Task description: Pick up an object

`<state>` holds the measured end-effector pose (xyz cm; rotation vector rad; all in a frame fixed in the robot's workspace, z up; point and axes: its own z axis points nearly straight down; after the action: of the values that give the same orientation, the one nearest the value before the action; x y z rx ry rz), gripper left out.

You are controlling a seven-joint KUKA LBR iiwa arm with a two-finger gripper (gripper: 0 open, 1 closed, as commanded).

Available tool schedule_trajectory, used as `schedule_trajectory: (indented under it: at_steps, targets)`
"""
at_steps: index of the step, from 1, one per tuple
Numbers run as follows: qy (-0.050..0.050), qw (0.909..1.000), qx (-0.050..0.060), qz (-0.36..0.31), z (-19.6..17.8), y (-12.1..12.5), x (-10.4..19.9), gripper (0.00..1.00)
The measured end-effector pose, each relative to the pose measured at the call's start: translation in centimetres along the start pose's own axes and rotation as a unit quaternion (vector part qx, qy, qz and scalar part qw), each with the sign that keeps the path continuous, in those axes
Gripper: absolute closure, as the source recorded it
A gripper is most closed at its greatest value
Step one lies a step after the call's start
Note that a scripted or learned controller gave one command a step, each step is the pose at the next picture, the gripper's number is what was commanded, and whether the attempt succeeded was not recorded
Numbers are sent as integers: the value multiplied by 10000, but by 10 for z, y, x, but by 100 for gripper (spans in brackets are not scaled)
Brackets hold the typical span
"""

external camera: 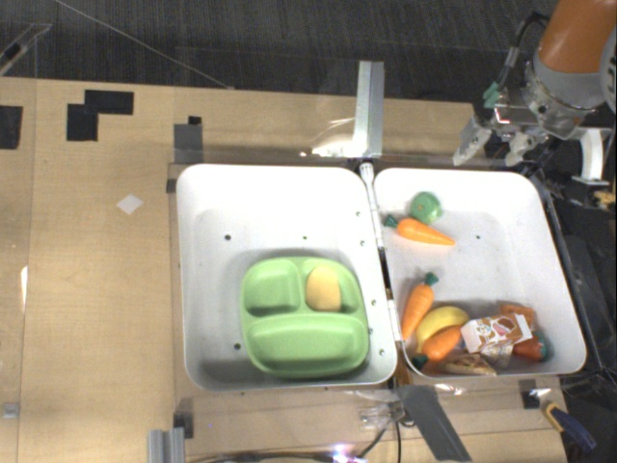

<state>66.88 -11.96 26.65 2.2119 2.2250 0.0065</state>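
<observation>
Hovering beyond the right bin's (540, 196) far rim: end effector (496, 145), fingers apart, nothing between them. Nearest stock below-left: green ball (425, 205), carrot (424, 231). You should descend centred over one isolated item, avoiding the cluttered near corner.

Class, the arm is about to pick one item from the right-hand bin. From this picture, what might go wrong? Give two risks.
1. The banana, a carrot and a packet lie heaped in the right bin's near corner, touching; a grab there may catch two things or slip off.
2. The other carrot lies against a green ball, which may roll when nudged.

The gripper hangs above the bin's far rim.
</observation>
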Motion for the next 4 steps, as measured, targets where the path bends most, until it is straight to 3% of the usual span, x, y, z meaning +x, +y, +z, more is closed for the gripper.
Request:
schedule_trajectory:
  at_steps: [1,2,3,4]
  targets:
    - [-10,9871,-15,-1604,-85,-6,-3,0]
    - [2,9755,4,-2198,77,-57,16,0]
    - [-3,9796,-13,-2010,169,-70,18,0]
    - [-2,9796,-32,-2009,158,-69,19,100]
